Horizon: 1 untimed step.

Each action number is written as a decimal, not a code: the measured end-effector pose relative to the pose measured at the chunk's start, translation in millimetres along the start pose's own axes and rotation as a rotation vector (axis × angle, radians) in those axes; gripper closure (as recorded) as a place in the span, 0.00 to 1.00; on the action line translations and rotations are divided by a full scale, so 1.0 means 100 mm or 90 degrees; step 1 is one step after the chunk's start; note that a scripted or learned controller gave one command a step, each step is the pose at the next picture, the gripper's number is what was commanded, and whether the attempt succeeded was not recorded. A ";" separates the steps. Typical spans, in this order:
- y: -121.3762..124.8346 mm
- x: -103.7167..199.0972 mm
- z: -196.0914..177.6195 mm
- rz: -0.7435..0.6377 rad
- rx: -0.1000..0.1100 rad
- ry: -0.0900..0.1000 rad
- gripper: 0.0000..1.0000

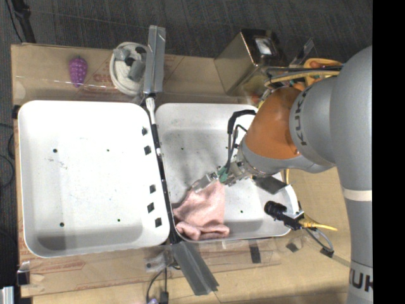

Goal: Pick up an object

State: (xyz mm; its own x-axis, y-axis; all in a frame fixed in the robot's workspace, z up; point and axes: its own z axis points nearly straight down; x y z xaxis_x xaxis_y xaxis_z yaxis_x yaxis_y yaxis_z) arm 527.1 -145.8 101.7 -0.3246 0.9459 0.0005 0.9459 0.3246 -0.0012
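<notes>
In the right bin (190, 122), near its front-left corner, a pink cloth (204, 213) lies crumpled. Soft, fleecy-looking fabric, rumpled into a loose lump with rounded folds. Its long axis runs from the near-left, where a thick rolled edge sits against the bin's front wall, up toward the far-right, where a narrower corner points at the gripper (218, 177).

The gripper sits at the cloth's far corner, just touching or just above it; cannot tell which. Whether its claw is apart or together cannot be made out, and no cloth is visibly between it. Small green and metal parts show at the tip.

The arm (316, 132) comes in from the right, smooth grey casing with a glossy orange band, covering much of the right bin's right half. A black cable loops beside the wrist.

The left bin (82, 176) is white plastic, shallow, rounded corners, with small dark dots on its floor. A grey metal divider bar (155, 62) runs between the bins. On the cardboard-brown bench at the far left, a small purple knobbly object (78, 70) and a white roll (128, 66), well apart from the cloth.
</notes>
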 end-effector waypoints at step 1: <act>0.36 0.32 0.10 -0.017 0.000 0.000 0.00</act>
State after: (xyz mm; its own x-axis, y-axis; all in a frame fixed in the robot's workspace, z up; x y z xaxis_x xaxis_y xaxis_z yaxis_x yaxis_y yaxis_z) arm 550.5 -103.8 91.2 -0.3491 0.9371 0.0007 0.9371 0.3491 -0.0018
